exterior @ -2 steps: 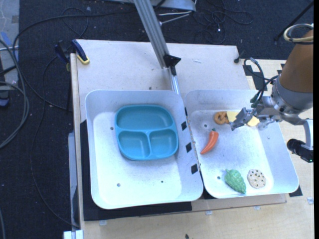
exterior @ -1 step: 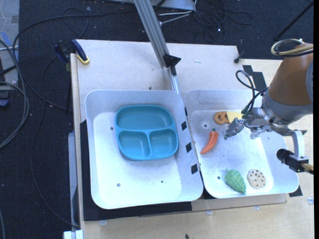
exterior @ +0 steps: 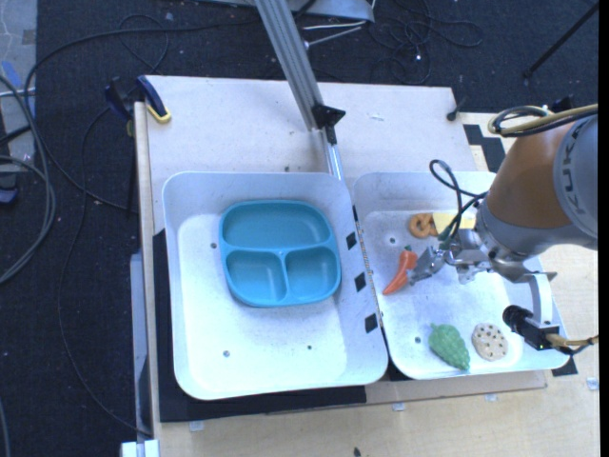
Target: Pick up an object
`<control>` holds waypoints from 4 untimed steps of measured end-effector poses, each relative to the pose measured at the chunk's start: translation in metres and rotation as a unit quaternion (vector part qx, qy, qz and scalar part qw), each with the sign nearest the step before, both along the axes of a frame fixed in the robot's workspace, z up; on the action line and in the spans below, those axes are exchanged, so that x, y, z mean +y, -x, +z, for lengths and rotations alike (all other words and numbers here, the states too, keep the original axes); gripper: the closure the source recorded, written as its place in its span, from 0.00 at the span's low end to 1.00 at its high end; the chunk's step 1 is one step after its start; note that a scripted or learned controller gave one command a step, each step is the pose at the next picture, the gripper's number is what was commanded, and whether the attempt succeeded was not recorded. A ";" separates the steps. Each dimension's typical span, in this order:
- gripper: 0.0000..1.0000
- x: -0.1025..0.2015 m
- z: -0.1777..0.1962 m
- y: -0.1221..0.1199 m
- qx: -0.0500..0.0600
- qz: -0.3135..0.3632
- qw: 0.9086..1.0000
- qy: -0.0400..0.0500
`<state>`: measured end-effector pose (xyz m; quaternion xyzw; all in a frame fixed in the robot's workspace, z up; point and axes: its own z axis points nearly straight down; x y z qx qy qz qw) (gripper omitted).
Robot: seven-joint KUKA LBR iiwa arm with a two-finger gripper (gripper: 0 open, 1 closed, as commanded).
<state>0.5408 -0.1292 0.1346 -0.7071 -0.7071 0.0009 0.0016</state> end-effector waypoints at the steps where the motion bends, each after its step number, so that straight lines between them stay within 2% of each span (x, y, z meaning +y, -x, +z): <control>1: 0.00 0.000 -0.043 -0.001 -0.002 0.000 1.000 0.001; 2: 1.00 -0.001 -0.029 -0.002 -0.006 -0.001 1.000 0.003; 4: 1.00 -0.014 0.088 -0.005 -0.004 0.001 1.000 0.001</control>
